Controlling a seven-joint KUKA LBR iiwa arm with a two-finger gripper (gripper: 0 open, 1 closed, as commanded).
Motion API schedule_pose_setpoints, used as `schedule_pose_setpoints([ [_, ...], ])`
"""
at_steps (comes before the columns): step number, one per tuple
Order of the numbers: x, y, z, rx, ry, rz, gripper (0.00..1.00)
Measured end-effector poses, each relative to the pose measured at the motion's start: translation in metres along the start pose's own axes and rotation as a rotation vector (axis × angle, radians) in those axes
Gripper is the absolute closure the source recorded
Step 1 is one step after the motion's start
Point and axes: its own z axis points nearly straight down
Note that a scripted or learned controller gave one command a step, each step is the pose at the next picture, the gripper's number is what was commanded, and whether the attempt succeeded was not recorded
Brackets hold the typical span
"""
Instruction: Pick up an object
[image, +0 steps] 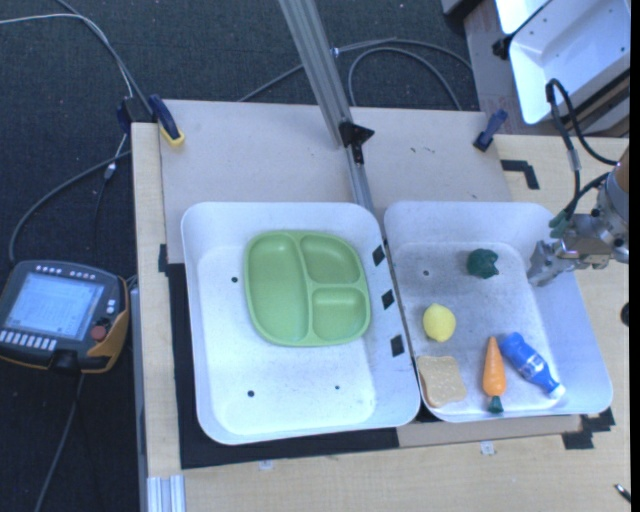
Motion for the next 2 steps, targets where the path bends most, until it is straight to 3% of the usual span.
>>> schedule_pose_setpoints([
  [2,0.112,0.021,0.022,0.002,0.000,-0.001,1.00],
])
